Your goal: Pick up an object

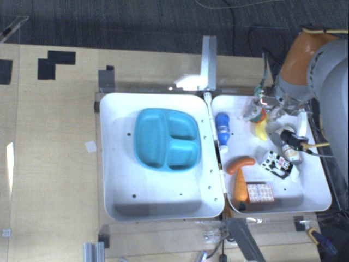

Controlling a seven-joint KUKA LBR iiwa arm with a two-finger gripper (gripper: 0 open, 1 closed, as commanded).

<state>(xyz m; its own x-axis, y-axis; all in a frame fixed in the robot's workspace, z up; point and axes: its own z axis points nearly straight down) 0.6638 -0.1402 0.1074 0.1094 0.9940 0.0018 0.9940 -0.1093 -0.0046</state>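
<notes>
No legible text anywhere. Blue bottle (222,128) in the right bin (322,192) has a pale label — too blurred to read. Small box (259,192) w/ red-and-white print and a black-and-white card (278,164) both carry markings, but no letters or nos. can be made out.

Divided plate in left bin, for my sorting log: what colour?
Light blue plate, seen in the camera view.
</notes>
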